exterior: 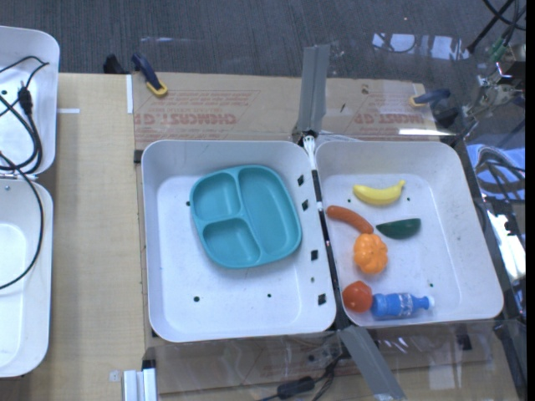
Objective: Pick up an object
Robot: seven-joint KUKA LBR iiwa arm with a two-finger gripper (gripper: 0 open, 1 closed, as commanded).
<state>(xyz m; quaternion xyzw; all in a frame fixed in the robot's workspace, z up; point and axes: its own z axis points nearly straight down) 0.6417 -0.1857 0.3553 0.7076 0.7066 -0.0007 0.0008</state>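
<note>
The right bin point(456, 249) holds several toy items. A yellow banana point(379, 193) lies toward the back. Below it are an orange-red sausage point(349, 218) and a dark green piece point(399, 228). An orange pepper-like toy point(370, 253) sits in the middle. A red tomato point(357, 296) and a blue bottle point(399, 305) on its side lie by the front wall. In the left bin point(167, 291) a teal divided plate point(245, 215) lies flat.
A grey divider post point(313, 90) rises behind the seam between the bins. Blue clamps point(148, 73) sit on the cardboard behind. White trays with black cables point(21, 124) stand at the far left. Cables and gear point(497, 90) crowd the right rear.
</note>
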